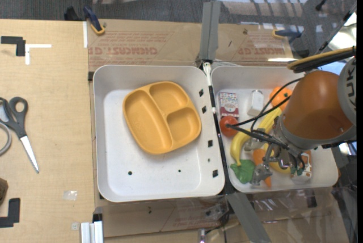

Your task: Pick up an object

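The gripper (271, 163) hangs low in the right bin (326, 179), over the toy food beside the yellow banana (239, 144); whether its fingers are apart or together cannot be told. Left of the banana, the left bin (113, 174) holds an orange divided plate (162, 116).

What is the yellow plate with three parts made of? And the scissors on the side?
The yellow plate looks like plastic: one even colour, rounded moulded dividers and a soft, dull sheen. It could be another moulded material; the look alone leaves that open. The scissors seem to have metal blades, pale and shiny, with grey handle loops that are probably plastic.
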Tool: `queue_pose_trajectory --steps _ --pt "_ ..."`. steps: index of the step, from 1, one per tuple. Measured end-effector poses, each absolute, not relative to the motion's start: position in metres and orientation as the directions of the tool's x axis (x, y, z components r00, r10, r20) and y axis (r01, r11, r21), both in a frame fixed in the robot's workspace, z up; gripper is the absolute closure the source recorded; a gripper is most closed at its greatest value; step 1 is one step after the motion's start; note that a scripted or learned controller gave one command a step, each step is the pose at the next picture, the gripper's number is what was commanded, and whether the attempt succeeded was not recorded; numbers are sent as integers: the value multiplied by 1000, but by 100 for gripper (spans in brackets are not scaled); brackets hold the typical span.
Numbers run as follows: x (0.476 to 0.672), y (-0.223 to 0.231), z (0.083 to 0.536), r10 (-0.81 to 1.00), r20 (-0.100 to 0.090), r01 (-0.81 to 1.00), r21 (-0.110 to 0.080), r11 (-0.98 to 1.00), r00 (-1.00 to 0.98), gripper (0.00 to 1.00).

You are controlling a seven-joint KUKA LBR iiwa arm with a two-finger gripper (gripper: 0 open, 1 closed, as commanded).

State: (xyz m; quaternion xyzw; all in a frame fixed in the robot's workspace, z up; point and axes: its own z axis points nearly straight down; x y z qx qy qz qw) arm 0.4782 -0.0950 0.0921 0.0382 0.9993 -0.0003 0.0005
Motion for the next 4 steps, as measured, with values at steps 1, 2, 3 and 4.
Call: queue_pose_trajectory --steps 1,2,3,4 --pt "480 -95 101 74 -5 74 -2 997 -997 100" --pt "480 -95 101 74 -4 74 -1 997 -997 0" --pt "478 -94 92 56 -1 56 -1 998 -998 0" --pt "478 -98 93 145 -3 145 1 989 -989 0"
